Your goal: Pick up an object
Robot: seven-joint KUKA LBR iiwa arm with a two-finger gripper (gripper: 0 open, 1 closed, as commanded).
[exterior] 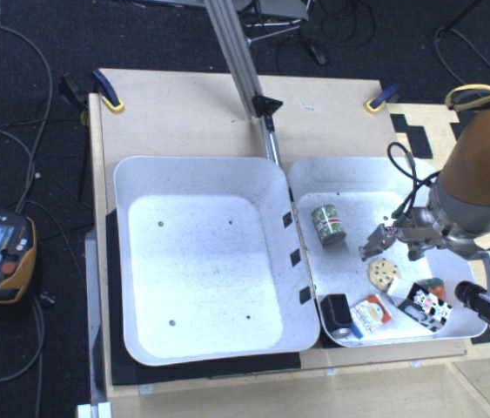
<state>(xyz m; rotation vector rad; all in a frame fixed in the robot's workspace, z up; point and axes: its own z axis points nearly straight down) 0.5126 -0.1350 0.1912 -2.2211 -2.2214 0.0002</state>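
Observation:
The right bin [358, 177] holds several objects. A green can [328, 224] lies near its left side. A round tan cookie-like disc [384, 274] sits in the middle. A black box [336, 313] and an orange-and-white packet [371, 313] lie along the front wall. A black, white and red toy [427, 303] rests at the front right. My gripper [382, 242] hangs over the bin's middle, just above and left of the disc, to the right of the can. Nothing shows between its fingers.
The left bin [140, 185] lies beside the right one, sharing a raised middle wall with black clips [295, 257]. A metal pole [236, 46] slants up from behind the bins. Yellow clamps [110, 103] hold the wooden bench at its back corners.

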